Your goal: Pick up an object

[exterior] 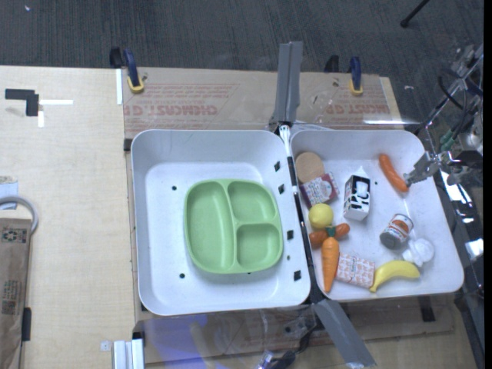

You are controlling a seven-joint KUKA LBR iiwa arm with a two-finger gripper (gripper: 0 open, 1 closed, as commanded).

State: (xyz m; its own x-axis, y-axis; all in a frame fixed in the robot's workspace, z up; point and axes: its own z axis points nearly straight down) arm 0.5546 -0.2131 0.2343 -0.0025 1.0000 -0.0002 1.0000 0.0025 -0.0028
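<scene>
Asking as OP: where can the gripper (pixel 416 177) be spotted, and is anything being held?

Reply: It's seen at the right side of the right bin (pixel 369 138), low over the white floor, tip aimed left at the orange stick-shaped piece (pixel 393 173). The tip is just beside that piece's lower end; whether they're touching can't be judged. Open or closed can't be told either, since too little of it is resolved. Nothing is seen gripped in it.

OP: And what else is laid out in that bin?

Reply: Quite a pile, lol. A black-and-white milk carton (pixel 357 197) is stood near the middle, left of the orange piece. Along the left wall a tan round disc (pixel 310 164) is placed at the top, with a reddish packet (pixel 320 188) just below it, then a lemon (pixel 320 215), then a carrot (pixel 330 261) pointing down. A pink-and-white packet (pixel 355 269) is laid right beside the carrot, and a banana (pixel 396 273) is found near the front edge. A small can (pixel 396 231) is tipped over above the banana, with something white and crumpled (pixel 420 249) next to it.

OP: Left bin?

Reply: A green divided plate (pixel 231 225) is set in the middle of the left bin (pixel 157 206), well apart from the gripper. Both bins are sat on a wooden desk (pixel 61 206), with a cardboard sheet (pixel 184 98) held down behind them by two blue clamps (pixel 134 75).
</scene>
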